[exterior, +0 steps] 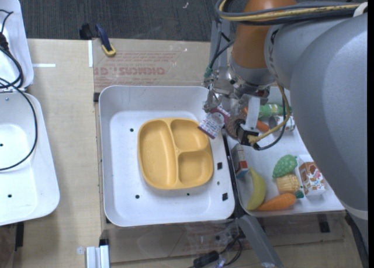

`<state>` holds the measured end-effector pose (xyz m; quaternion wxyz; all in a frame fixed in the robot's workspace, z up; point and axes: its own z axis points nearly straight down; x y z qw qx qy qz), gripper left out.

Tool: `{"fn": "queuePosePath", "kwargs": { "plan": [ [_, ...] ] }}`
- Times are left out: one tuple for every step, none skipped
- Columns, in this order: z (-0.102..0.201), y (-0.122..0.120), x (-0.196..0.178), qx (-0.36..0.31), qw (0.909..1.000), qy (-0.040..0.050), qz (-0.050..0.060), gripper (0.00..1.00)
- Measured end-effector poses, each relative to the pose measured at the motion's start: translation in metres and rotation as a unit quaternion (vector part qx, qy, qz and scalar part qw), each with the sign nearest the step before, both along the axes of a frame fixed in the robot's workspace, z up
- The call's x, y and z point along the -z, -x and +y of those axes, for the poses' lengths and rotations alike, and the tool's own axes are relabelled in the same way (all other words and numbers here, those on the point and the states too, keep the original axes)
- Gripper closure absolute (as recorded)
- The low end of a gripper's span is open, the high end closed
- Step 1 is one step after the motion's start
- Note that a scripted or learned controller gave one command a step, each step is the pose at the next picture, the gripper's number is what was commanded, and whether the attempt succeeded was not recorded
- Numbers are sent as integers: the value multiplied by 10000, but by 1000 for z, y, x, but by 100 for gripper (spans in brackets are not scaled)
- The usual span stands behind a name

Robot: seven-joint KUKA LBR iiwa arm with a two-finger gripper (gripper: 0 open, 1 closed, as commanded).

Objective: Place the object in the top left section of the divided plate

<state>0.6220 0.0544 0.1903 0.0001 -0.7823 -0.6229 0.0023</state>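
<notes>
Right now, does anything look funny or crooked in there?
Yes. A small packet hangs tilted under the pincer, over the upper right corner of the yellow divided plate, not lying flat in any section. The plate also sits a little crooked in its white bin.

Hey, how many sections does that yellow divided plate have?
3. The yellow divided plate has one long section down its left side, one at upper right and one at lower right. None looks hidden.
</notes>
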Motion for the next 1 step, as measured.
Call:
{"fn": "queuePosePath", "kwargs": {
  "plan": [
    [0,0,0,2,10000,0,-2,0]
  ]
}}
